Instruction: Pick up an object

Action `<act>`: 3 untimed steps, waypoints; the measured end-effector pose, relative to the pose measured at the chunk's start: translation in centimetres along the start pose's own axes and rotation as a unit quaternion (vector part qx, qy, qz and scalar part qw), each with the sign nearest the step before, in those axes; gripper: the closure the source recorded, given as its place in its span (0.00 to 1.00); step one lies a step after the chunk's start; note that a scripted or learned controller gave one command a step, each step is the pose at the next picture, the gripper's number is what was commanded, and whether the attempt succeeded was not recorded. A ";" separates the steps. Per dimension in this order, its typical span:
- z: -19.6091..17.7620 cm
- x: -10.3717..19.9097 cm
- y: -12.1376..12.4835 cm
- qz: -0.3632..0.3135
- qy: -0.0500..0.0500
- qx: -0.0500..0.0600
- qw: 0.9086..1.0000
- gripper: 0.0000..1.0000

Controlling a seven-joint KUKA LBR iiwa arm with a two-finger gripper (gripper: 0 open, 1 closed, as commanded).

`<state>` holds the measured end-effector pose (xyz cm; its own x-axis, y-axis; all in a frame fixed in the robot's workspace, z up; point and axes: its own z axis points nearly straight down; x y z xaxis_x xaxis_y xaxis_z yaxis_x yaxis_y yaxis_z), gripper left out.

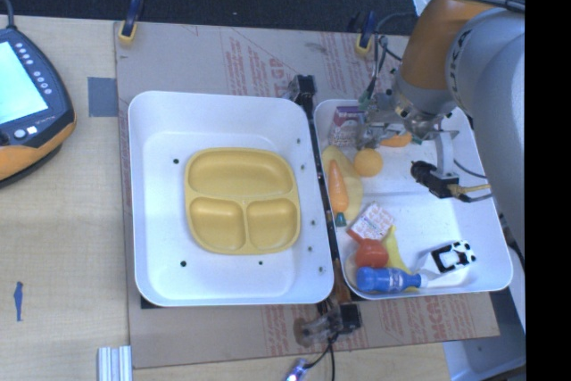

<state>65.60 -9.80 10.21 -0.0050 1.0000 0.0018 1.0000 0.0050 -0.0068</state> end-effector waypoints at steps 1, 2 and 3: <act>0.0 0.0 0.0 0.000 0.000 0.000 1.000 0.00; 1.1 -2.0 -0.1 0.002 0.000 0.000 1.000 0.00; 1.0 0.3 0.0 0.000 0.000 -0.001 1.000 0.00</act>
<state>65.60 -9.48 9.17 -0.0044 1.0000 0.0009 1.0000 0.0044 -0.0056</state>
